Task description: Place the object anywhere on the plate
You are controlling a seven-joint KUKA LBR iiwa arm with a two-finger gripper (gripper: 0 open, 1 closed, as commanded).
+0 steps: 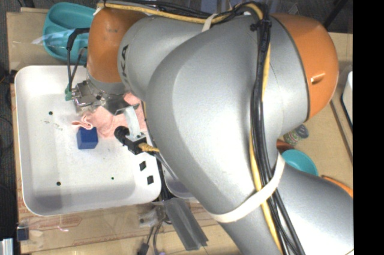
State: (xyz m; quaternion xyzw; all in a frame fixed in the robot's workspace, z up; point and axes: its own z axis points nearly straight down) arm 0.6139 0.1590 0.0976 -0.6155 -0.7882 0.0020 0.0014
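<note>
Hand (90, 98) over pink cloth (103, 120), blue block (87, 138) beside, left bin (36, 188).

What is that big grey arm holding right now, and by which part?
It cannot be told. The pincer is low in the left bin, right over a pink cloth, and the arm hides its tips. The blue block lies loose beside it.

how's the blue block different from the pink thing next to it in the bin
The blue block is a small, solid, straight-edged cube; the pink thing is soft and crumpled, like cloth, with no fixed shape.

The block lies in the open on the bin floor; the pink thing is partly hidden under the arm.

The pink thing spreads wider than the block.

Both lie in the left bin, close together near the arm's wrist.
</note>
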